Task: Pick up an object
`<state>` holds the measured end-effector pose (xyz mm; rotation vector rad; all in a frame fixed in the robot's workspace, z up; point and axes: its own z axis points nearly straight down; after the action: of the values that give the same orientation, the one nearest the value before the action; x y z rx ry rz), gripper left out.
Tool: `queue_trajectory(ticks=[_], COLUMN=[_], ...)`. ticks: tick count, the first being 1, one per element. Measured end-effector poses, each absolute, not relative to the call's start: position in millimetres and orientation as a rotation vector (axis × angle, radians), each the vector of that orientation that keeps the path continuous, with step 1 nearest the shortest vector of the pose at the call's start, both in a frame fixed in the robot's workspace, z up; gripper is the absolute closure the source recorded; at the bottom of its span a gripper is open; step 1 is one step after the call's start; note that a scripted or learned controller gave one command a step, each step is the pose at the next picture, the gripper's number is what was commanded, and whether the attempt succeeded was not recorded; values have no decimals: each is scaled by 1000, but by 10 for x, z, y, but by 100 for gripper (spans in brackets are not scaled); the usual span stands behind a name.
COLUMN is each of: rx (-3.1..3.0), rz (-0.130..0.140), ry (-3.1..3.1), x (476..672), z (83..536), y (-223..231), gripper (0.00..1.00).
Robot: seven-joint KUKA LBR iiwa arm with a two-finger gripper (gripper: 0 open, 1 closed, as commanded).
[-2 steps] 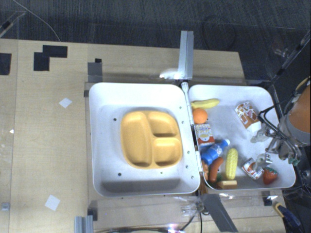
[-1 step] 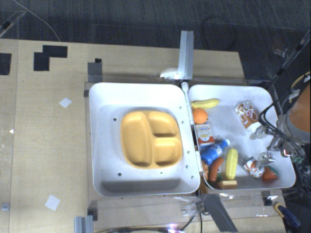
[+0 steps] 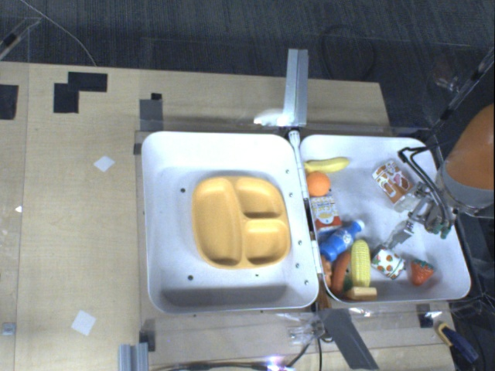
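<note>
Arm (image 3: 472,161) enters from the right, orange band visible, wrist angled down-left; gripper (image 3: 404,234) low, holding nothing.

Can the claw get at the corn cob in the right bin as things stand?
Probably yes: the claw hangs just right of the corn cob, whose top is uncovered, though the blue bottle crowds its left side.

Yellow tray (image 3: 238,221) in left bin (image 3: 162,284); right bin (image 3: 456,280) cluttered.

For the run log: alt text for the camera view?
The gripper hangs over the right bin, which holds a banana, an orange, a blue bottle and corn. The left bin holds a yellow divided tray.
</note>
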<state>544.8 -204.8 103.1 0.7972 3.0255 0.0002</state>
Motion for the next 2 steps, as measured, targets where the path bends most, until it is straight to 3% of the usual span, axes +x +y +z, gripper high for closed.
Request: queue_trajectory(ticks=[2], rx=[798], rz=[0], ry=[3027], x=[5442], z=[1023], y=[-2051], gripper=[0])
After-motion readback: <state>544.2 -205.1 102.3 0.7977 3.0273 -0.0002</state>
